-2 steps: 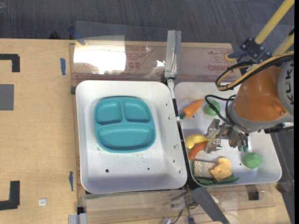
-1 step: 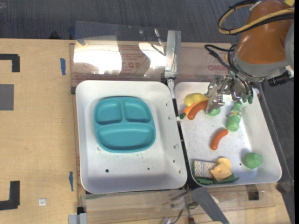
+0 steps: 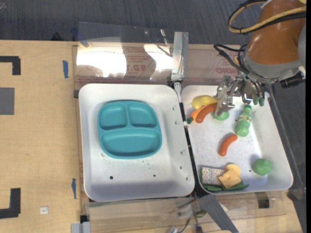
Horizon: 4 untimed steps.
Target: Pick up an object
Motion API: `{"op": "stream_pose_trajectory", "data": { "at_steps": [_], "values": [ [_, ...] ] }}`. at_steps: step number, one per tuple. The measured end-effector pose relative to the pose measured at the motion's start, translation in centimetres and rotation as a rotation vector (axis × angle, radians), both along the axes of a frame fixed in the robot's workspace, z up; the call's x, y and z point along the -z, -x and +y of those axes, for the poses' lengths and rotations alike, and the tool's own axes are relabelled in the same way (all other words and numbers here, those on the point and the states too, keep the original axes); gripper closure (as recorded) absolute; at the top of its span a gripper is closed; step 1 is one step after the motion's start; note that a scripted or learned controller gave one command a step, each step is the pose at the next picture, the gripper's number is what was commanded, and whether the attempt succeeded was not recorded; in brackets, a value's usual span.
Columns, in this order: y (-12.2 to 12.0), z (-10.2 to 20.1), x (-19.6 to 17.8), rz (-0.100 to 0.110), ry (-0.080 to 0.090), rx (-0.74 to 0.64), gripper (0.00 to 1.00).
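Note:
My gripper [image 3: 225, 102] hangs low over the far part of the right bin [image 3: 279, 144], below the orange wrist band. Just beneath its tip lies a small green piece [image 3: 221, 115]. Touching that spot on the left are an orange carrot [image 3: 204, 112] and a yellow banana-like toy [image 3: 202, 101]. A green bottle [image 3: 244, 122] lies just right of the gripper. Farther forward are an orange sausage [image 3: 227, 144], a green ball [image 3: 263, 166], a yellow cheese wedge [image 3: 230, 176] and a patterned pouch [image 3: 210, 174]. Nothing shows as lifted off the bin floor.
The left bin [image 3: 92, 169] holds a teal divided plate [image 3: 129, 129]. A clear plastic sheet with a grey tape strip [image 3: 179, 57] stands behind both bins. Cables [image 3: 243, 13] loop off the arm at the upper right. Wooden bench [image 3: 34, 130] lies to the left.

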<state>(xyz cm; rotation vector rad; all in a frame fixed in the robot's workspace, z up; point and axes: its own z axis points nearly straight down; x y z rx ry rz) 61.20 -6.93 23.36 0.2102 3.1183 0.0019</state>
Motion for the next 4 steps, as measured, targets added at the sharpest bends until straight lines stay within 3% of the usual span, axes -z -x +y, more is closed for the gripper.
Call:
{"op": "stream_pose_trajectory", "data": {
  "at_steps": [2, 3, 4],
  "values": [
    [-0.4, 0.1, -2.3, -0.017, 0.001, -0.001, 1.00],
    [-2.1, 4.5, 5.0, 0.017, -0.001, -0.171, 1.00],
    [-5.6, -4.3, 4.2, 0.006, 0.007, -0.466, 1.00]
  ]
}}
